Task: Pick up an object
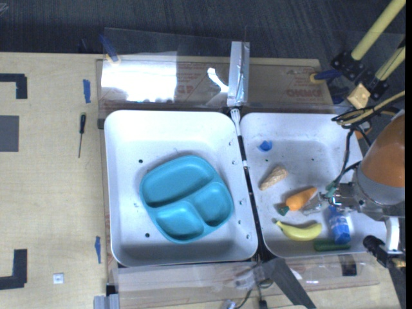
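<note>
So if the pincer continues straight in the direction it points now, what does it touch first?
Probably the orange carrot-shaped toy in the right white bin. The pincer points leftward and its tip sits right beside that toy, though depth is unclear from above. The yellow banana lies below that line.

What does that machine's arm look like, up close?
The arm is a rounded grey body with a broad orange band. Thin black cables loop beside it. Its pincer end is a small cluster of metal parts.
</note>
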`<state>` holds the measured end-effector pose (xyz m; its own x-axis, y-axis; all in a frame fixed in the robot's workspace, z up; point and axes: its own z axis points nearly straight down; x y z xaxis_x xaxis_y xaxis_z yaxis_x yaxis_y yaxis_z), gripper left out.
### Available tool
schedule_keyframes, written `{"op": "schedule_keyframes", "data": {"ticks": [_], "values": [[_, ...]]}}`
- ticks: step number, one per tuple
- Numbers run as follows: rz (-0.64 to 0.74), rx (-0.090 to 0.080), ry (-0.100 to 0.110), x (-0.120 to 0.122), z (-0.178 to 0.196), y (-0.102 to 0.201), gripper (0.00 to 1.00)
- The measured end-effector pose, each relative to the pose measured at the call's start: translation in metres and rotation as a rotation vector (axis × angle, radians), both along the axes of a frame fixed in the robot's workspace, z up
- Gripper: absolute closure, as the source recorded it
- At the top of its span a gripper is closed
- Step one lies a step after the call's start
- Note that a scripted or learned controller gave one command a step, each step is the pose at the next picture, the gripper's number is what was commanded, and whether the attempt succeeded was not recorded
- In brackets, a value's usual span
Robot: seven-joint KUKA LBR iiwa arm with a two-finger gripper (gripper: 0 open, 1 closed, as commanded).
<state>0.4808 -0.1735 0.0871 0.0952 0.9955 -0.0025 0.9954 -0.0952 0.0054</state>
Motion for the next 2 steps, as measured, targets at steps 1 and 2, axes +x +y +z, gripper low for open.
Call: {"op": "schedule_keyframes", "data": {"ticks": [1,2], "values": [[0.126,-0.001,-0.001,0.039,0.0,0.014,0.0],[0.385,0.0,-0.001,0.103,0.0,0.046,0.0]]}}
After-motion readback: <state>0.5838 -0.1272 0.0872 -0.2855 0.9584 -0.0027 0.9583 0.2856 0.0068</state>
